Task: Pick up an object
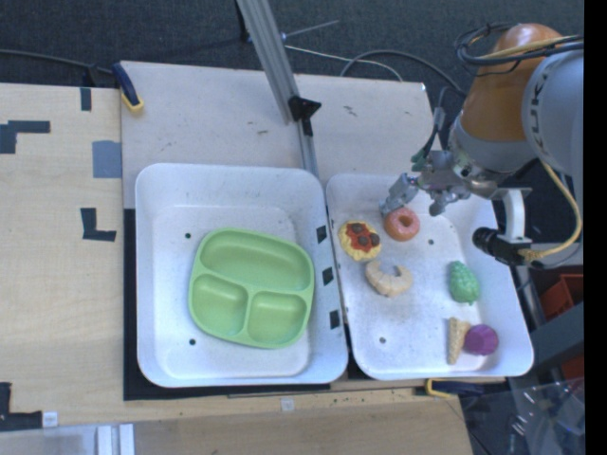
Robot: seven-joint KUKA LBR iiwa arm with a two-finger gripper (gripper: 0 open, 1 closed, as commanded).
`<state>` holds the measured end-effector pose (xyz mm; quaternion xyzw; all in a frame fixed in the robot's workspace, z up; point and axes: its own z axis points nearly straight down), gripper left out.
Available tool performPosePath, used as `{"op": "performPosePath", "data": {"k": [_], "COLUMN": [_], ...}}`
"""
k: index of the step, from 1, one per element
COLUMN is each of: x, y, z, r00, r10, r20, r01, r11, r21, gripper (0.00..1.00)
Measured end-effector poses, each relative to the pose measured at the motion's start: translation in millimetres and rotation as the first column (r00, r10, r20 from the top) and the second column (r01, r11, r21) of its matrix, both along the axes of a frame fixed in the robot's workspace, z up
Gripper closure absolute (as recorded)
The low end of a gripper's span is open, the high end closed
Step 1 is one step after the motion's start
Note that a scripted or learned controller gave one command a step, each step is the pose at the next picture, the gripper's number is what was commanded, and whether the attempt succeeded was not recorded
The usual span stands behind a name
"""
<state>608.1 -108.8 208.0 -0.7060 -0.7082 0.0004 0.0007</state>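
We line up over the donut [402, 225]

Our gripper [417, 198] hangs open above it in the right bin [493, 354], nothing between the fingers; we should centre, drop straight, and close clear of the pizza [360, 240].

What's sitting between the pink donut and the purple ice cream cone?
In the camera view, the green toy lies between the pink donut and the purple ice cream cone.
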Motion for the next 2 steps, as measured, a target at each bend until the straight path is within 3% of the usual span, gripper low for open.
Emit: {"op": "performPosePath", "data": {"k": [1,2], "x": [0.0,-4.0], "y": [0.0,-9.8], "z": [0.1,-55.0], "r00": [1.0,1.0], "r10": [0.0,-0.002], "r20": [0.0,-0.006], "r01": [0.0,0.002], "r11": [1.0,1.0], "r21": [0.0,-0.001], "gripper": [0.0,0.0]}}
